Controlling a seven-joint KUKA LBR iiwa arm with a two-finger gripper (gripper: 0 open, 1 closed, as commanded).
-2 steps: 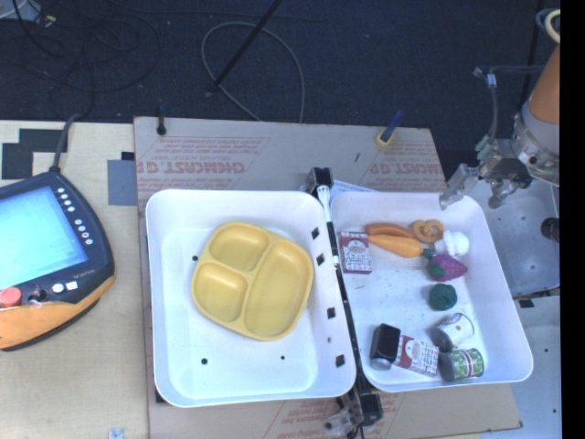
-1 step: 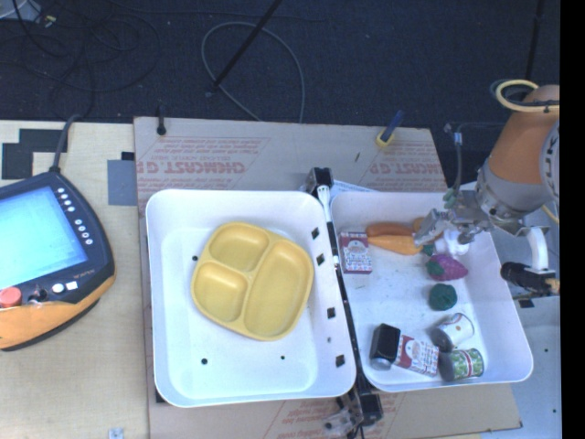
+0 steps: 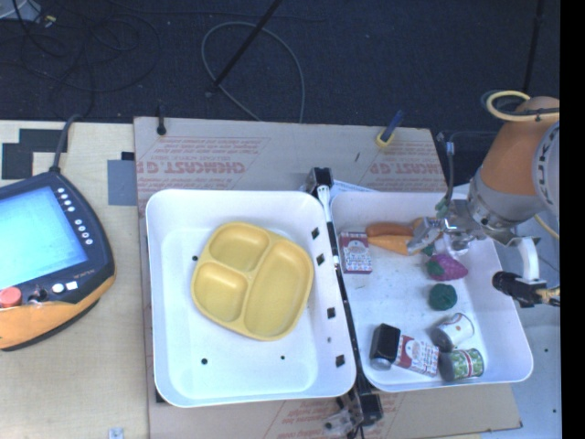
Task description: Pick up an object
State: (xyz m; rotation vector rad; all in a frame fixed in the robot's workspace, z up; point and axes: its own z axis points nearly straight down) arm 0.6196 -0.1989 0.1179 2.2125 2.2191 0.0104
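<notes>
A: Where is the gripper [image 3: 437,234]?

B: Low over the right bin [image 3: 512,369], at its upper right part, with the arm [image 3: 516,167] reaching in from the right. It sits just beside the right end of the orange carrot [image 3: 388,238] and just above the purple object [image 3: 446,266].

A: Does it hold either 1?

B: I cannot tell; the tip is too small and cluttered to read, so its opening is unclear too.

A: What else lies in that bin?

B: A small red carton [image 3: 356,251] left of the carrot, a green ball [image 3: 443,296] below the purple object, then a black block [image 3: 385,344] and a green can [image 3: 462,364] near the front. The left bin [image 3: 174,355] bears 1 yellow divided plate [image 3: 253,279].
</notes>
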